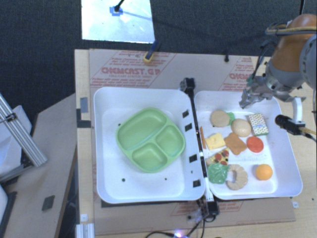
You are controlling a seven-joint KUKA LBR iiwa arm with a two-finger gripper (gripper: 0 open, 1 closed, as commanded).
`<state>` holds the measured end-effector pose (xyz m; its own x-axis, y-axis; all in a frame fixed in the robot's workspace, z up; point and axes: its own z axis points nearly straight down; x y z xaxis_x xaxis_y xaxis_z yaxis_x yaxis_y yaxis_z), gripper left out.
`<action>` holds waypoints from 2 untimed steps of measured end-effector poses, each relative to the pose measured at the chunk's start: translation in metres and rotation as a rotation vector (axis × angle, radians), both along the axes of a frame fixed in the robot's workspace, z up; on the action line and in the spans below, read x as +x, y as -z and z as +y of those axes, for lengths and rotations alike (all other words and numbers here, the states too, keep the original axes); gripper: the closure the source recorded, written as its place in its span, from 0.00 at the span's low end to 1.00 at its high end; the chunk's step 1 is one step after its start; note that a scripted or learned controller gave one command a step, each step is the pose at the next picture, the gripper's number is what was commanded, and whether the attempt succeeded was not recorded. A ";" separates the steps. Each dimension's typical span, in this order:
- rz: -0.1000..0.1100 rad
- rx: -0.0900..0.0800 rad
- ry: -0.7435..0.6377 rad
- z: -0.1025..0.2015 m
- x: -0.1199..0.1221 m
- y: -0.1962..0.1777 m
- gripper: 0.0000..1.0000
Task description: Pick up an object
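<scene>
End effector (pixel 246 102) low over right bin's (pixel 287 180) far edge

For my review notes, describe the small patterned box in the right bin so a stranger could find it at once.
Start at the right bin, the one holding the toy food. Along its far side, toward the right wall, lies the small box, just right of a pale bun and above a red disc. It is the one flat rectangular item there, with a green-and-white checked pattern.
</scene>
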<state>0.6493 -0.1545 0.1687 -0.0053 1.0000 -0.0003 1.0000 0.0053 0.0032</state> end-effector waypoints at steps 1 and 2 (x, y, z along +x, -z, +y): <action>-0.005 -0.002 -0.001 0.000 0.002 -0.055 1.00; 0.003 0.000 -0.001 0.045 -0.030 -0.065 1.00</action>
